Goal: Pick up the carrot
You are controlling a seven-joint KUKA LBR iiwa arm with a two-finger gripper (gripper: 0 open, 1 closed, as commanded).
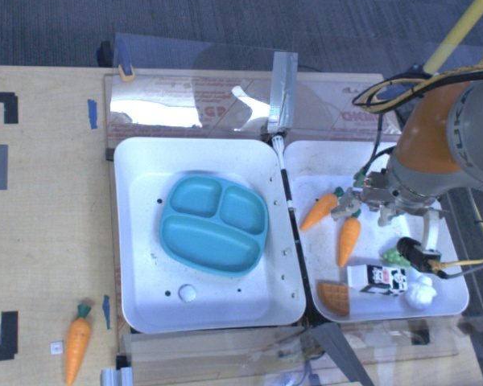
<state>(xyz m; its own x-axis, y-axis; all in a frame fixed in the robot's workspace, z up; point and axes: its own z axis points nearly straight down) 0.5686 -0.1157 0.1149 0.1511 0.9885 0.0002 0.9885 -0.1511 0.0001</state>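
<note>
arm: bent over right bin | end effector: beside carrots

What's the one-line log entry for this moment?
arm over right bin | gripper beside two carrots | none seen held | pick pending

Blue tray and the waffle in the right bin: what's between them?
In the camera view, between the blue tray and the waffle lie bare left-bin floor and the divider where the two bin rims meet.

Pale wooden bench with blue carpet floor behind.
</note>
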